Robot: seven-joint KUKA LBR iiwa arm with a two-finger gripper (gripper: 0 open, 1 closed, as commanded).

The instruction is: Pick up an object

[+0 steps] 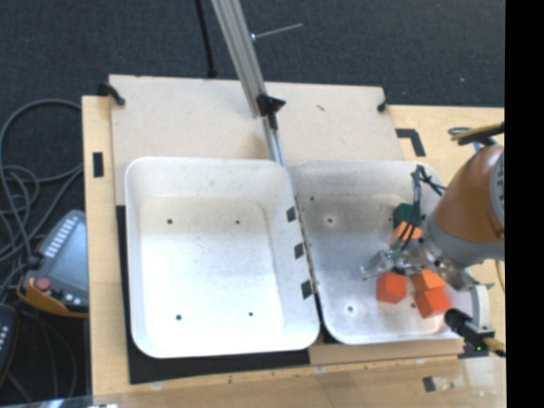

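In the right bin point(340, 194) lie two orange blocks: one point(390, 289) near the front middle and another point(431, 297) just to its right. A small green and orange object point(407, 222) lies farther back, close to the arm. My gripper point(393, 267) is low in this bin, right behind and above the left orange block, and partly covers the objects. The grey wrist and orange band point(473, 201) rise from it toward the right. I cannot make out anything held in it.
The left bin point(212, 253) stands beside the right one, with a shared rim between them. A slanted metal pole point(242, 49) rises behind the bins. Cables and a handheld pendant point(59, 262) lie off the bench on the left.
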